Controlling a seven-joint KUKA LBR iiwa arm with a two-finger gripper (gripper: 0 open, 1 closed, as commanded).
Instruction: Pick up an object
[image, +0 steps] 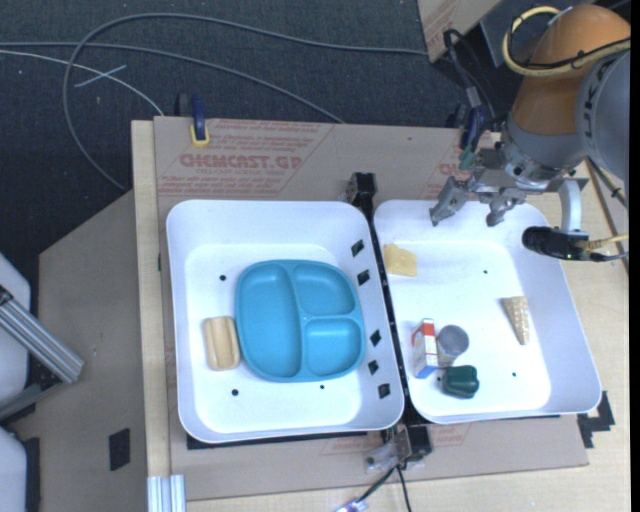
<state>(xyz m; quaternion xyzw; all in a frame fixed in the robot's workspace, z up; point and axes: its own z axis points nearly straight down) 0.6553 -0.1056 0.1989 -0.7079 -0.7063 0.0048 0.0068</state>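
The gripper (470, 206) hangs over the far rim of the right bin (570, 300), its two fingers spread apart with nothing between them; the grey arm (560, 90) with its orange band reaches in from the upper right. Inside the right bin, a pale yellow block (401, 261) lies near the far left corner, below and left of the fingers; a tan cone (517, 318) lies toward the right side; near the front sit a small red and white box (427, 346), a grey round piece (453, 341) just beside it, and a dark green object (460, 381) just in front. In the left bin (190, 300) a blue divided plate (299, 319) lies in the middle; a tan block (221, 342) rests just beside its left edge.
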